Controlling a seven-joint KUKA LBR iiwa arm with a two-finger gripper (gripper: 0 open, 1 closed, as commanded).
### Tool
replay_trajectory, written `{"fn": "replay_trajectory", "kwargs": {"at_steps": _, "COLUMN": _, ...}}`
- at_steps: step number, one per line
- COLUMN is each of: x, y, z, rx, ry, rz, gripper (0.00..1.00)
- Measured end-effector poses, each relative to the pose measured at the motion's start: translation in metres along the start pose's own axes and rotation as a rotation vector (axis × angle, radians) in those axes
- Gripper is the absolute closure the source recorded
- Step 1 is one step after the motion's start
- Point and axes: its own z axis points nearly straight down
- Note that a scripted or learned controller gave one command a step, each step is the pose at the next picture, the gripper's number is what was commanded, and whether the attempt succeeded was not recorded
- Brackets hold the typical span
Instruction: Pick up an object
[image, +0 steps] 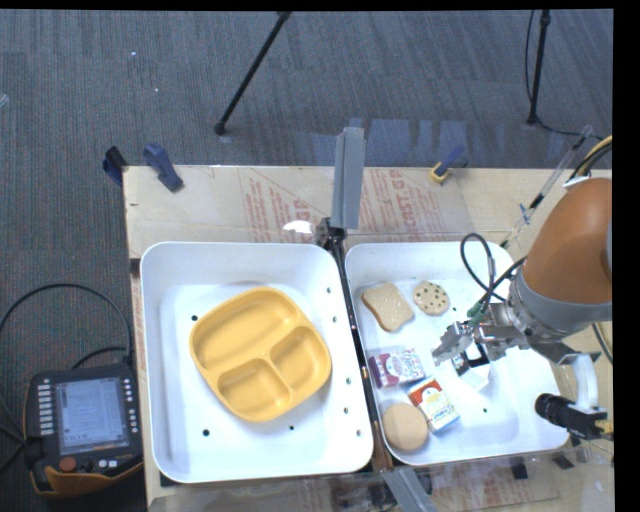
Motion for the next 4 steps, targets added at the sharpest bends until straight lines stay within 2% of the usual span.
{"fn": "replay_trajectory", "kwargs": {"at_steps": 1, "x": -0.008, "y": 0.042, "z": 0.076, "rx": -0.027, "ry": -0.006, "rz": 0.01, "gripper": 0.0}}
{"fn": "replay_trajectory", "kwargs": {"at_steps": 2, "x": 0.005, "y": -0.028, "z": 0.103, "rx": -0.001, "ry": 0.001, "rz": -0.111, "gripper": 0.0}}
{"fn": "replay_trajectory", "kwargs": {"at_steps": 3, "x": 0.003, "y": -0.029, "z": 0.095, "rx": 0.003, "ry": 0.003, "rz": -0.104, "gripper": 1.0}}
{"fn": "replay_trajectory", "kwargs": {"at_steps": 4, "x": 0.056, "y": 0.021, "z": 0.003, "rx": -0.002, "ry": -0.001, "rz": 0.032, "gripper": 1.0}}
